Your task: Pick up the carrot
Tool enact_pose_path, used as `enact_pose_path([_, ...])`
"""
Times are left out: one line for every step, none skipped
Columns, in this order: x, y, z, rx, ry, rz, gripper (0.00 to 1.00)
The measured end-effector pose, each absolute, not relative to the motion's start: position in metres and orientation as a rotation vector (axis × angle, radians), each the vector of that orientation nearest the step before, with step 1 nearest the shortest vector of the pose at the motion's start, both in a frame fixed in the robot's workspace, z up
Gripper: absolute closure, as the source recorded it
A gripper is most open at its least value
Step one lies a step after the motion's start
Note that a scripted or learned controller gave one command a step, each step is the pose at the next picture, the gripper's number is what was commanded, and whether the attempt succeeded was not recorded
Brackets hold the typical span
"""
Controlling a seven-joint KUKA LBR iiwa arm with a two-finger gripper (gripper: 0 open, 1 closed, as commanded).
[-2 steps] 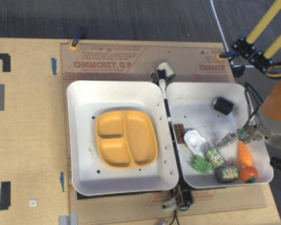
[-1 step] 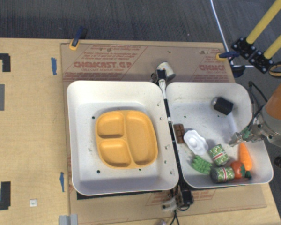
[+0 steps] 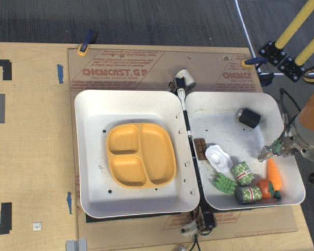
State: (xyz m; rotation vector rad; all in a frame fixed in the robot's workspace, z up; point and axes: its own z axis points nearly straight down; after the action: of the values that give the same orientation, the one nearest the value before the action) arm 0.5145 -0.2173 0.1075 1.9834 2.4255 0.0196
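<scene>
The orange carrot (image 3: 274, 174) lies in the right bin (image 3: 220, 109) near its right wall, pointing roughly toward the bin's front, with its green end by the front corner. My gripper (image 3: 272, 151) hangs just beyond the carrot's upper end, close to it or touching it. The arm's orange band (image 3: 310, 114) shows at the right edge. Nothing in the view shows the carrot lifted off the bin floor.
Beside the carrot are a red tomato-like piece (image 3: 264, 185), two green cans (image 3: 243, 173), a green vegetable (image 3: 224, 183), a white object (image 3: 218, 157), a brown bar (image 3: 200, 148) and a black block (image 3: 249, 117). The left bin (image 3: 89, 140) holds a yellow divided plate (image 3: 141, 153).
</scene>
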Motion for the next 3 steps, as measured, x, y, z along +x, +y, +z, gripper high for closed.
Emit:
enact_pose_path([0.484,-0.220,0.087,1.664,2.658,0.013,1.00])
enact_pose_path([0.480,-0.138,0.166,1.835,2.548,0.001,1.00])
enact_pose_path([0.480,-0.120,0.221,2.079,2.352,0.002,1.00])
